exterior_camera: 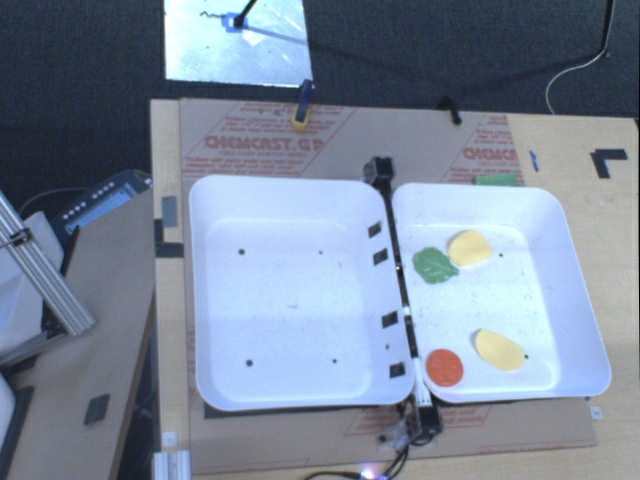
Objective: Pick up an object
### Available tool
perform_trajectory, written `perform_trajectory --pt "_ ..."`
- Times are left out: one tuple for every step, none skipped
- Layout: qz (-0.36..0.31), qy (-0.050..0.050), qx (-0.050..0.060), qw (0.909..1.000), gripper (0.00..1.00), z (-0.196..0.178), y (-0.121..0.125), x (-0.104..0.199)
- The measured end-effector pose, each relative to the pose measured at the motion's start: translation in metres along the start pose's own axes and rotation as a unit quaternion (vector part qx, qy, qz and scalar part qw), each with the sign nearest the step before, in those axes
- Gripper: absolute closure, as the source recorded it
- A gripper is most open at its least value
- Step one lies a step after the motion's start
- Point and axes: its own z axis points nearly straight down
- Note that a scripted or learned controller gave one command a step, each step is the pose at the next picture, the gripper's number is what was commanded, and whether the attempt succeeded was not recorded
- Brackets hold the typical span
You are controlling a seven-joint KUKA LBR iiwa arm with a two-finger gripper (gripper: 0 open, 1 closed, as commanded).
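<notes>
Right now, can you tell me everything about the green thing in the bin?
The green thing is a small flat piece with a lumpy, leaf-like outline, plain green, possibly soft plastic. It lies flat on the floor of the right bin, near the wall shared with the other bin. The upper yellow piece sits right beside it, their edges about touching.

Green piece (434, 265), yellow pieces (468, 249), perhaps orange disc (445, 368)

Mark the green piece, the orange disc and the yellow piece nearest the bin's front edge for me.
green piece (434, 265), camera view, its middle.
orange disc (445, 368), camera view, centre of its top face.
front yellow piece (498, 349), camera view, its middle.
</notes>
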Motion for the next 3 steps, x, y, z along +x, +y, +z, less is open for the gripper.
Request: perform_trajectory --pt "-0.002 -0.003 -0.005 1.0000 1.00 -0.029 0.048 -0.012" --pt "0.001 -0.001 -0.003 1.0000 1.00 -0.037 -0.046 -0.013" --pt "-0.003 0.001 0.003 1.0000 1.00 0.089 -0.072 0.028"
